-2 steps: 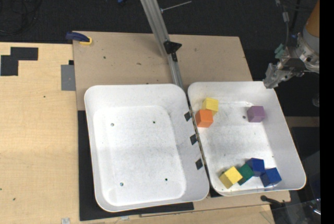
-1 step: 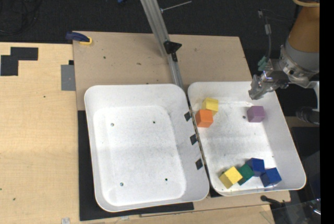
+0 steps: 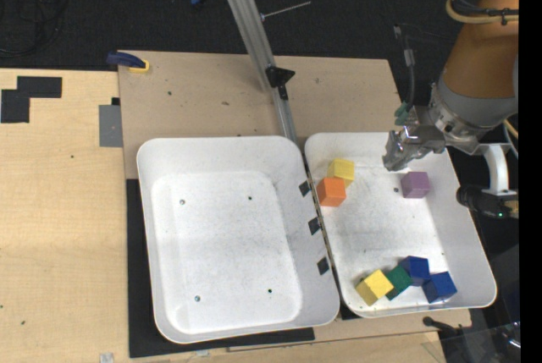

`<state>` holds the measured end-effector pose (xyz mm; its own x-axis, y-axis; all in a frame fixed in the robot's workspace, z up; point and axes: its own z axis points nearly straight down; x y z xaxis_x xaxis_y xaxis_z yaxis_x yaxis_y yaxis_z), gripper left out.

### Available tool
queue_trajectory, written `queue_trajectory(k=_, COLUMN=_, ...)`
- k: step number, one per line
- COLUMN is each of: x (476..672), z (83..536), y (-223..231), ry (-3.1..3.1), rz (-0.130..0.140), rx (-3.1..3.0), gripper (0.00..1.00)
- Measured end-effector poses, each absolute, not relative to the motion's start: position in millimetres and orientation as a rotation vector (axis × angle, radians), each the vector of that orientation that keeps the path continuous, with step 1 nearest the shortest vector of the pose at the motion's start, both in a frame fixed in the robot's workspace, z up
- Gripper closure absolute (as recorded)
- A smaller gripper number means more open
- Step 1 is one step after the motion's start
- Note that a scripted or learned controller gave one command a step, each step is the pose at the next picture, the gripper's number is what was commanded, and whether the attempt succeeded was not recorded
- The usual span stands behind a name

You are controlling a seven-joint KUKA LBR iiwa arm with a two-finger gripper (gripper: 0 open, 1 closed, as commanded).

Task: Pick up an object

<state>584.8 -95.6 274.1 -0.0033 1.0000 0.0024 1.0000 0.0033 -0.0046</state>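
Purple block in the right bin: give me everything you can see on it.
The purple block is a small, matte, pale-purple cube, seemingly plain and unmarked. It sits flat on the floor of the right bin, in the upper part near the bin's right wall, apart from every other block. The gripper is just up and left of it, close by but not visibly touching it. Nothing rests on or against the block.

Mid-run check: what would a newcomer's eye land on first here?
The coloured blocks in the right bin: a yellow block touching an orange block by its left wall, a purple block alone. The claw hangs just left of the purple block.
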Motion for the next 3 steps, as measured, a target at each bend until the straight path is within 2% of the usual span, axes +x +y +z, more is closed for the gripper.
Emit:
queue_trajectory(k=2, x=558.0, z=245.8, y=-7.4, ry=-2.221, rz=0.005, rx=-2.213, gripper=1.0)
queue_trajectory(k=3, x=542.4, z=245.9, y=38.6, ry=-2.222, rz=0.004, rx=-2.213, gripper=1.0)
